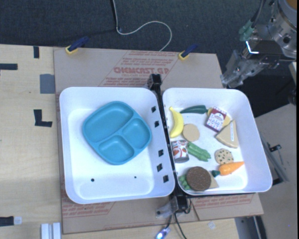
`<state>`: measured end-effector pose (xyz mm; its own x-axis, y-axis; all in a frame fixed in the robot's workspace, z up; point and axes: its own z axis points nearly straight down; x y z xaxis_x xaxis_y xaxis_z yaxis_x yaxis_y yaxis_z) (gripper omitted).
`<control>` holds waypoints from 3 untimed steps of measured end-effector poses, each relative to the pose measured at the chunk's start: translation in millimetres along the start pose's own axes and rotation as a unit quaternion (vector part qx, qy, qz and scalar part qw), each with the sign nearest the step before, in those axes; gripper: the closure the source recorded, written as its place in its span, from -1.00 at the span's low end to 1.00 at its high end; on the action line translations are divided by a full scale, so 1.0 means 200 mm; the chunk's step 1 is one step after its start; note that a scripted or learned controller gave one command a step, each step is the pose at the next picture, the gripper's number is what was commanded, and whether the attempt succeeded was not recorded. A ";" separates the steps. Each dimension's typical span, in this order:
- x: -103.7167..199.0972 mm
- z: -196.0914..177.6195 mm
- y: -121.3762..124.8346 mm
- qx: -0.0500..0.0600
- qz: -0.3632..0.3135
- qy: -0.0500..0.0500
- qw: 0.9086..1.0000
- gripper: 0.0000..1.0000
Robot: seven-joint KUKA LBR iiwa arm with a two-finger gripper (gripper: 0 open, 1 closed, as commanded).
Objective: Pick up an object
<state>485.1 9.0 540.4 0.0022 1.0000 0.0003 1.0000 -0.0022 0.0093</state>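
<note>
My gripper (pixel 237 72) hangs above the right bin's (pixel 253 118) far corner; I cannot tell its grip. Toy foods, banana (pixel 176 121) and carrot (pixel 231 168) among them, lie inside the bin.

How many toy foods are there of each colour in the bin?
Right bin, toy foods by main colour:
Yellow: 1, banana
Green: 2, pepper, pod
Orange: 1, carrot
Red: 2, can, box
Tan or brown: 4, round cracker, cookie, sandwich, burger
Total: 10

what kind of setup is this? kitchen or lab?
Likely a robot lab bench, not a kitchen: toy food in a white bin, cardboard sheet clamped to the bench, gripper above.
</note>
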 end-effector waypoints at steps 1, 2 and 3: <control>0.02 -0.02 0.01 0.005 -0.002 -0.001 1.000 1.00; 0.02 -0.07 0.01 0.005 -0.002 -0.001 1.000 1.00; 0.02 -0.12 0.02 0.006 -0.003 -0.001 1.000 1.00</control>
<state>488.0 12.8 564.5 -0.0034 1.0000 -0.0019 1.0000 0.0034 -0.0018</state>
